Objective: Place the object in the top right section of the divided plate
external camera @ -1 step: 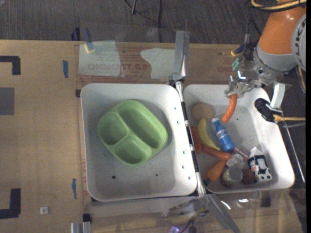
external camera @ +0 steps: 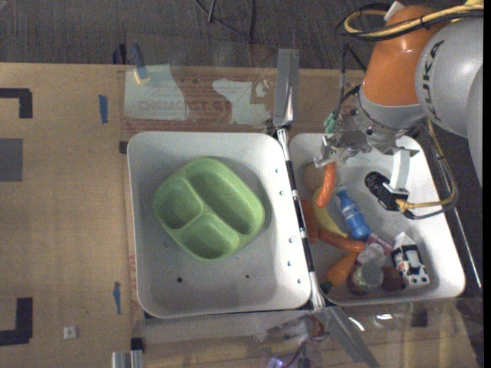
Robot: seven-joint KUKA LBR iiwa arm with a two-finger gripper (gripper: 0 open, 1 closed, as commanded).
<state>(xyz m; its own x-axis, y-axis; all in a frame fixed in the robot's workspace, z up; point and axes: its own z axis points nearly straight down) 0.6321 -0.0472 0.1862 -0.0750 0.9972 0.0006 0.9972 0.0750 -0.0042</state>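
A green divided plate (external camera: 209,207) with three sections lies tilted in the left bin (external camera: 153,282). My gripper (external camera: 334,155) hangs over the back left part of the right bin (external camera: 449,271). Just below it an orange sausage-shaped toy (external camera: 327,186) lies lengthwise, its upper end right at the gripper. Whether the gripper has hold of that toy cannot be made out.
Packed in the right bin are a blue bottle (external camera: 353,215), a yellow banana (external camera: 325,221), a red-orange stick (external camera: 342,242), a carrot (external camera: 341,268), a small jar (external camera: 367,271) and a white carton (external camera: 407,259). A metal divider (external camera: 295,205) separates the bins.
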